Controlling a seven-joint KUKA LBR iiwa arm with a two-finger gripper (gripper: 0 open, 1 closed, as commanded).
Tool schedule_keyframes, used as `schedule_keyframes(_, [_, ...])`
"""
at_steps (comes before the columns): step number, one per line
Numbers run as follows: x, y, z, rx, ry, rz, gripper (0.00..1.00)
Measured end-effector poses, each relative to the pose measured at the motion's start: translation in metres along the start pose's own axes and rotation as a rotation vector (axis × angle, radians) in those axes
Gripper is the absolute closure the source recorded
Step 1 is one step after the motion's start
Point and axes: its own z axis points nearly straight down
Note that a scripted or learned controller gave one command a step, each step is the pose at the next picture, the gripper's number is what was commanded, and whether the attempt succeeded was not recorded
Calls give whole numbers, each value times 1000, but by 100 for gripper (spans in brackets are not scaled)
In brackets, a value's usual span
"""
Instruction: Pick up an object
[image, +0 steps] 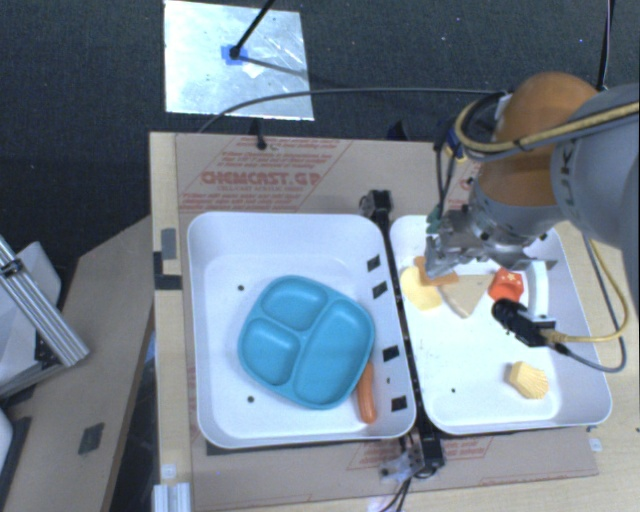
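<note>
My end effector (440, 268), grip state unclear, hangs in the right bin (580, 405) above yellow pieces (424, 289); the left bin (225, 420) beside it holds a blue tray (305, 340).

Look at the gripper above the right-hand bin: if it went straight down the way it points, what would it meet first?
Probably the small pile of food pieces under it: the gripper sits over the yellow piece and the tan wedge in the right bin. Which of the two comes first is unclear, since depth is hard to judge from this slant.
</note>
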Motion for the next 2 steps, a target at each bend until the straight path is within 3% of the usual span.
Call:
schedule_keyframes(1, [49,18,10,0,0,0,100])
schedule_keyframes(2, [98,38,-5,-2,1,1,100])
